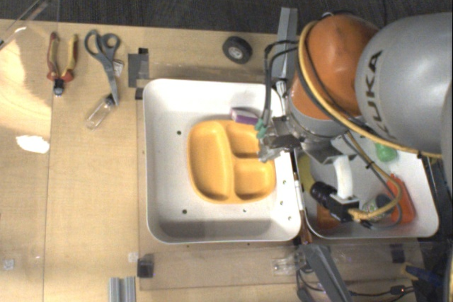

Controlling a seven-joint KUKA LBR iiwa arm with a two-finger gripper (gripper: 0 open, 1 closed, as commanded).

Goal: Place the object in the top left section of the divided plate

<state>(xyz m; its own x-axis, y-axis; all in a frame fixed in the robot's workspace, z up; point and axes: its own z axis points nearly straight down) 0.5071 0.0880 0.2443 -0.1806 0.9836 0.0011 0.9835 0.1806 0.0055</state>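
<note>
The yellow divided plate [230,160] lies in the left white bin [170,216]. A small purple object [245,116] rests just beyond the plate's far right edge, apparently outside its sections, so placement looks unfinished. The gripper [272,140] hovers at the plate's right rim beside the object; its grasp cannot be judged.

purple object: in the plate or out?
Out, as far as shows. The purple object lies on the left bin floor just past the yellow divided plate rim, partly hidden by the gripper.
</note>
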